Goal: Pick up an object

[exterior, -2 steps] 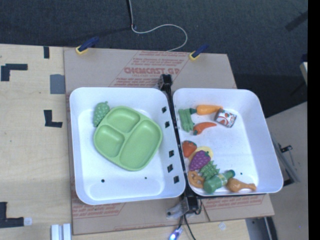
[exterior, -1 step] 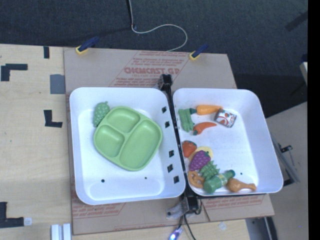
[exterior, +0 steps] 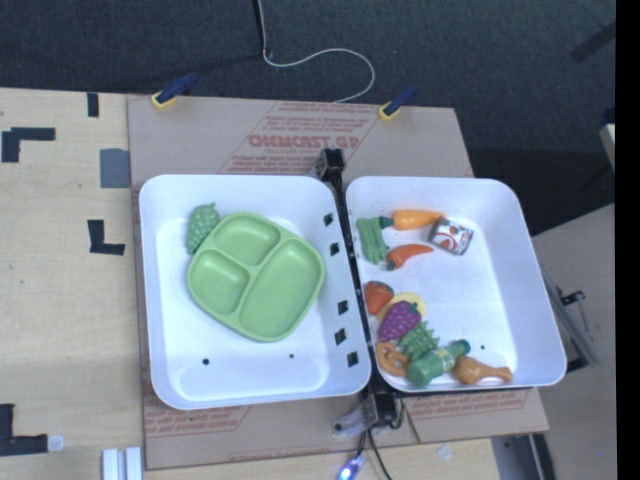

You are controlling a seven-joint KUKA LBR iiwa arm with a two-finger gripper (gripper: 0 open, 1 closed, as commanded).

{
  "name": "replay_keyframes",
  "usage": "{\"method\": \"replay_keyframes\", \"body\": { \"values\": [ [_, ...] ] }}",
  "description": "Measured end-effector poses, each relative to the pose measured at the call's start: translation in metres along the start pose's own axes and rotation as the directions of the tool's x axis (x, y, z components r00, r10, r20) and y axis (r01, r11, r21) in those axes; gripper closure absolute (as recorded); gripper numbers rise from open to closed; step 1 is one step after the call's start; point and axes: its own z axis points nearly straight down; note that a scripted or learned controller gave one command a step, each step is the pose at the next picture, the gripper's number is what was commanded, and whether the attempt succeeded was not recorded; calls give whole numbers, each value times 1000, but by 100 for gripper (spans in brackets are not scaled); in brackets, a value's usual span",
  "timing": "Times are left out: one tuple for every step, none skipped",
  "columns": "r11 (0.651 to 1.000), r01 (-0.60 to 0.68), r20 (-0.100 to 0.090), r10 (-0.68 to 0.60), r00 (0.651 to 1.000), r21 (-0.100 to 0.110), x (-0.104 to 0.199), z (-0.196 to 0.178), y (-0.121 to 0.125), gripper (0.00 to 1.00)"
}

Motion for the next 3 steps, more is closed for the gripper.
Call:
{"method": "replay_keyframes", "body": {
  "values": [
    [1000,1,2,-1,1000,0,0,-10,1,100],
    [1000,1,4,-1,1000,-1,1,-20,1,100],
    [1000,-1,-9,1,1000,12,1,86,-6,100]
  ]
}}
